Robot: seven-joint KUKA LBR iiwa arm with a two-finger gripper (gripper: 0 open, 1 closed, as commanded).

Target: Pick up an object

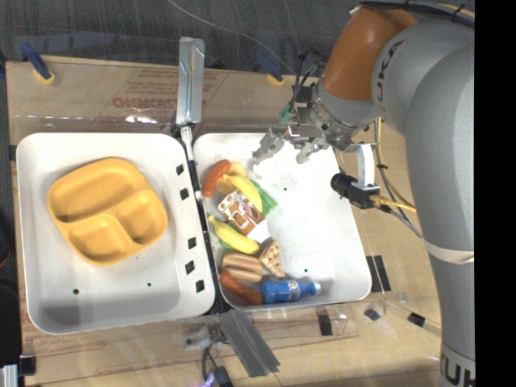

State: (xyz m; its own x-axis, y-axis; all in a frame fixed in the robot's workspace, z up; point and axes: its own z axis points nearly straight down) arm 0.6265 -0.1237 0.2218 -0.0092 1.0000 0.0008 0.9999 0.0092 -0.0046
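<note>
My gripper (284, 150) hangs over the far edge of the right bin (339, 232), fingers spread apart with nothing between them. Below and left of it, a pile of toy food lies along the bin's left side: a red-orange sausage (214, 176), a yellow banana (247, 192), a small brown-and-white carton (240, 209), a second banana (232, 239), a hot dog (242, 265), a waffle-like piece (270, 256) and a blue bottle (289, 290) at the near edge. The gripper touches none of them.
The left bin (40, 280) holds a yellow divided tray (107, 209). A metal divider bar (190, 79) runs between the bins at the back. The large grey arm (427, 119) fills the right side, with cables beside it. A cardboard sheet (121, 87) lies behind the bins.
</note>
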